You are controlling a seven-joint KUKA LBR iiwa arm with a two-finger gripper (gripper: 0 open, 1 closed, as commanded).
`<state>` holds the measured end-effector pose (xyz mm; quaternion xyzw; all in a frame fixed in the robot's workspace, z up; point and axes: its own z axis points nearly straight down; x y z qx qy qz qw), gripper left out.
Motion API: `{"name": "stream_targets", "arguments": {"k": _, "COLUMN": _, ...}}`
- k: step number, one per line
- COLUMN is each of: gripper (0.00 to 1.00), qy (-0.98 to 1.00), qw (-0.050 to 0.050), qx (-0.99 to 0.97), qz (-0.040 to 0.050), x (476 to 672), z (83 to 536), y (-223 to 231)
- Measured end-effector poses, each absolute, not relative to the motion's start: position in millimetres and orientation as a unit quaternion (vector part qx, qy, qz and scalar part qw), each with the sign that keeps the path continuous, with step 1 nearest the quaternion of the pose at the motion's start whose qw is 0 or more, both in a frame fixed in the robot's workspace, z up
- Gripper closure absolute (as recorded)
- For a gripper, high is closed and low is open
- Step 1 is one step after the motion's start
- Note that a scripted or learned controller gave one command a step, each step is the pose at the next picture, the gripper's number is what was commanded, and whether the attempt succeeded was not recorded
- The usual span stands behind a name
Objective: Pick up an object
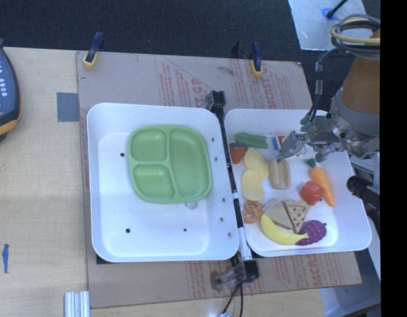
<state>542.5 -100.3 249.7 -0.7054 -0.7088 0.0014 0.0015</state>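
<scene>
Hovering over the right bin [361,240], hand [290,148] with fingers apart, bread roll [280,174] just below.

bench [38,197] | cardboard sheet [183,78] | two white bins [97,177] | pendant [2,88]

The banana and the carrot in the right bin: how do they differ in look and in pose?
The banana is yellow; the carrot is orange with a green top. The banana is curved, while the carrot is straight and tapers to a point. The banana lies near the bin's front edge, against the purple grapes; the carrot lies farther back, beside the tomato. Both are toy foods lying flat in the same bin.
</scene>
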Motion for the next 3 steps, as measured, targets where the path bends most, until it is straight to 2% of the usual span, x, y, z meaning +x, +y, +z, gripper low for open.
{"name": "stream_targets", "arguments": {"k": 1, "gripper": 0.00, "qy": -0.709, "qw": 0.002, "qx": -0.705, "qz": 0.0028, "x": 569.4, "z": 158.9, "y": -98.1}}
{"name": "stream_targets", "arguments": {"k": 2, "gripper": 0.00, "qy": -0.707, "qw": -0.003, "qx": -0.707, "qz": -0.0004, "x": 642.4, "z": 156.9, "y": -159.1}}
{"name": "stream_targets", "arguments": {"k": 3, "gripper": 0.00, "qy": -0.708, "qw": 0.004, "qx": -0.706, "qz": 0.0033, "x": 607.1, "z": 88.2, "y": -144.1}}
